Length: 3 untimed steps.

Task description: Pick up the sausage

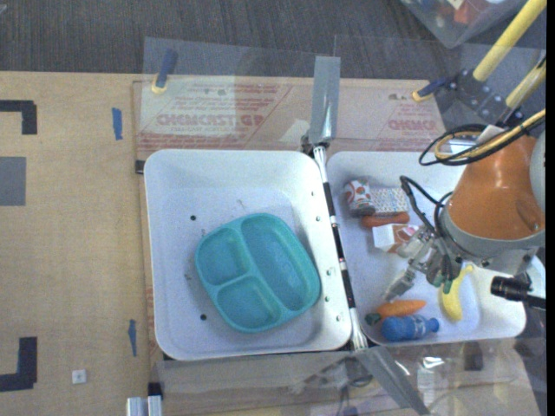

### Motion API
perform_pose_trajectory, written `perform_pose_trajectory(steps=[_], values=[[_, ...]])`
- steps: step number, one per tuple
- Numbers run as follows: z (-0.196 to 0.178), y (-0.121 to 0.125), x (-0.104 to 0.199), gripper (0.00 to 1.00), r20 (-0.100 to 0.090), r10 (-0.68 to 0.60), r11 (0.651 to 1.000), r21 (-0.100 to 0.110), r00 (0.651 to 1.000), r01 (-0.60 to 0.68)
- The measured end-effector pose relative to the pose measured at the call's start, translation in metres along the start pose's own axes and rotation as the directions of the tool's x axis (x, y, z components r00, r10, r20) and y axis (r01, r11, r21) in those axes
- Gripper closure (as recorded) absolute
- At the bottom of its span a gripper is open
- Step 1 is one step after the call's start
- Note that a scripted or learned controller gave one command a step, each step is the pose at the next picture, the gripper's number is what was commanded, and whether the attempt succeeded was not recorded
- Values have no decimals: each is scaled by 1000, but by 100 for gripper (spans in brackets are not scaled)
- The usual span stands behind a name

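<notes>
1. The gripper (414, 271) hangs low in the right bin (499, 323); whether it is released or clenched, I cannot tell.
2. The sausage (383, 221) (reddish, small) lies on the bin floor just beyond it, ungrasped.
3. Nearby: carrot (401, 307), blue bottle (408, 328), banana (452, 297).
4. The pick seems not yet done.

We're looking at a robotics lab: a plywood tabletop (69, 258) marked with black corner tape (24, 115) and blue tape tabs (116, 123), two white bins (169, 198) bolted side by side, clear shields (251, 76), grey carpet (173, 7) beyond, and cabled arm (499, 202).
</notes>
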<state>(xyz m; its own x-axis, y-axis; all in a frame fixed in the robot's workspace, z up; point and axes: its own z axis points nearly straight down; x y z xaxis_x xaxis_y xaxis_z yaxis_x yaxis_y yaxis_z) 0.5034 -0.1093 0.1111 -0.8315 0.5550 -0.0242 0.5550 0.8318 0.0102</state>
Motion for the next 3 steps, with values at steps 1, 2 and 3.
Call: perform_pose_trajectory(steps=[1,2,3], values=[[7,41,-71,0,13,-251,968,2,968,251],[-5,43,-75,100,32,-248,969,-2,968,248],[18,59,-62,100,-18,-365,931,-1,931,365]])
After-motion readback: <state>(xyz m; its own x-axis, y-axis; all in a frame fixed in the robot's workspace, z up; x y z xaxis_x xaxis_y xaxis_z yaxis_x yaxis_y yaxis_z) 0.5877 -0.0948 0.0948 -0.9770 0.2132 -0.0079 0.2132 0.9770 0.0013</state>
